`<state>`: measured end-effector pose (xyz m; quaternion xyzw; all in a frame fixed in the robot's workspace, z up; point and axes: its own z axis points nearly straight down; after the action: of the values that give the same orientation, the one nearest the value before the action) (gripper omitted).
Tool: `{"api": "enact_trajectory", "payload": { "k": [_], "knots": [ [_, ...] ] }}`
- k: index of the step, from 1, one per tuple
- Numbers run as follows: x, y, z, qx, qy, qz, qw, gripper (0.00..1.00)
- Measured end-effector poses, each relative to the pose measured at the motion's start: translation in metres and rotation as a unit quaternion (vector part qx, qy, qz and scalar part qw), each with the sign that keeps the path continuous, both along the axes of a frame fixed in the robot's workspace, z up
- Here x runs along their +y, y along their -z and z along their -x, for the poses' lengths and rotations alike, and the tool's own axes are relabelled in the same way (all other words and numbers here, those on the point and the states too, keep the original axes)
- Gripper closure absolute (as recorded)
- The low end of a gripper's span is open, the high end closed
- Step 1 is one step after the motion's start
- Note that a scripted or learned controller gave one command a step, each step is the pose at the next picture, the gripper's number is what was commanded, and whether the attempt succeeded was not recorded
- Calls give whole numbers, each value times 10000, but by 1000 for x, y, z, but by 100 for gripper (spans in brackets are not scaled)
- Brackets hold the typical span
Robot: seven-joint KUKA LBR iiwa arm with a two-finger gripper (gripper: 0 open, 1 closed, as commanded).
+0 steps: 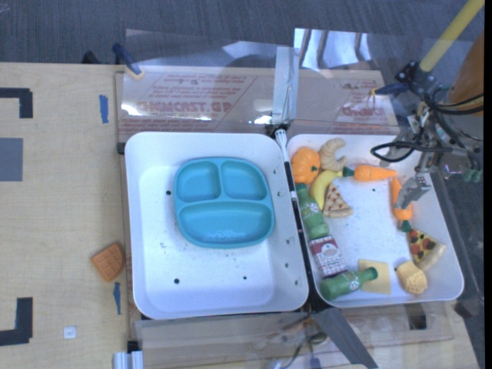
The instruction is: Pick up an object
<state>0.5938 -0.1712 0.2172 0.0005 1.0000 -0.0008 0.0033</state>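
In the camera view, two white bins sit side by side. The left bin [154,283] holds a blue divided plate [224,201]. The right bin [450,279] carries toy food: a small pumpkin [304,164] and a croissant [333,152] at its far left, a banana [321,187] and a pizza slice [335,201] just nearer, a carrot [372,173] towards the far middle, a second pizza slice [424,247] and a corn piece [413,277] at the near right, and a green bottle [340,284] beside a cheese wedge [375,275] along the near edge. The gripper [411,191] hangs over the right side of this bin, just above a small orange piece [401,208], possibly touching it. Whether the jaws are released or clenched I cannot tell, and nothing shows as lifted. By my reading the pick is not yet done; closing and raising remain
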Motion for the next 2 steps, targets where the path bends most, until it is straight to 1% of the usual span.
{"api": "enact_trajectory", "payload": {
  "k": [1,2],
  "knots": [
    [-52,101,-37,-35,893,4,9960,0],
    [-51,129,-9,-10,1222,-8,9925,0]
  ]
}}
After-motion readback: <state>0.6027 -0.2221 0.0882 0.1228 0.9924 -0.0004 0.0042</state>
